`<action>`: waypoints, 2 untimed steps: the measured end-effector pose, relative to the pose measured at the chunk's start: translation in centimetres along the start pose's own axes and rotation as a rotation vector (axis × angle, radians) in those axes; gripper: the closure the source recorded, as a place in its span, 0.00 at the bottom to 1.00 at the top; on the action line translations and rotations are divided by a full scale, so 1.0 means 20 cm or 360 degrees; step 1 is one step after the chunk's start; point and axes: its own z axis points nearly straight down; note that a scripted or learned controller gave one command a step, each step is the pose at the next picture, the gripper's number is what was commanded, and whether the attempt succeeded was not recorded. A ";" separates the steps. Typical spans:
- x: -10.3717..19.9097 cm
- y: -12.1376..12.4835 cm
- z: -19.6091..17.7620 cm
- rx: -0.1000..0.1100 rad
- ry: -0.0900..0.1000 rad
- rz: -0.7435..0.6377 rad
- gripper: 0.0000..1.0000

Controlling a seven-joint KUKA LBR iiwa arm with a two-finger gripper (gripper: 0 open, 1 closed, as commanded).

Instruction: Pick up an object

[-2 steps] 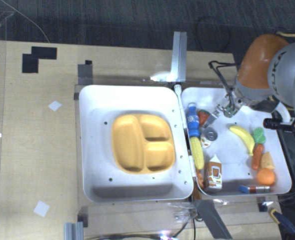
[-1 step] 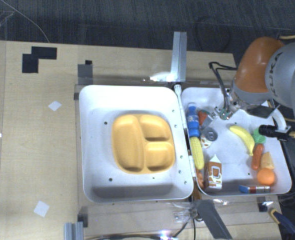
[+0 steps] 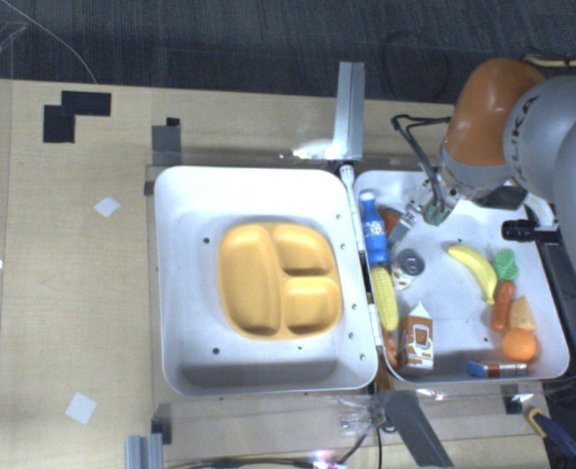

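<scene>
You see the arm point(image 3: 522, 125) reaching in from 3 o'clock, orange band uppermost, with the pincer point(image 3: 432, 206) low over the right bin point(image 3: 552, 360), toward its 11 o'clock corner. You cannot tell how far the pincer is open, and nothing shows between its tips.

Right bin contents, as you look down:
- Blue bottle point(image 3: 371, 229) along the 9 o'clock wall, upper half.
- Corn cob point(image 3: 385, 297) just below it on the same wall.
- Small red item point(image 3: 390, 223) beside the bottle, near the pincer; too small to name.
- Grey round disc point(image 3: 409, 262) near centre.
- Banana point(image 3: 475, 270) right of centre, curving toward 5 o'clock.
- Green piece point(image 3: 506, 264) and carrot point(image 3: 503, 305) toward 3 o'clock, close together.
- Orange point(image 3: 519, 345) at 5 o'clock, a pale wedge point(image 3: 521, 313) just above it.
- Carton point(image 3: 418, 337) at 7 o'clock.
- Marker point(image 3: 497, 368) along the 6 o'clock wall.

The left bin point(image 3: 176, 262) holds a yellow divided tray point(image 3: 278, 279) at its centre. Both bins sit side by side on the bench point(image 3: 63, 291), walls touching.
</scene>
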 end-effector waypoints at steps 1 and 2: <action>-0.01 0.03 -0.07 -0.0027 -0.0026 -0.0010 1.00; -0.05 -0.46 0.00 -0.0025 -0.0018 0.0070 1.00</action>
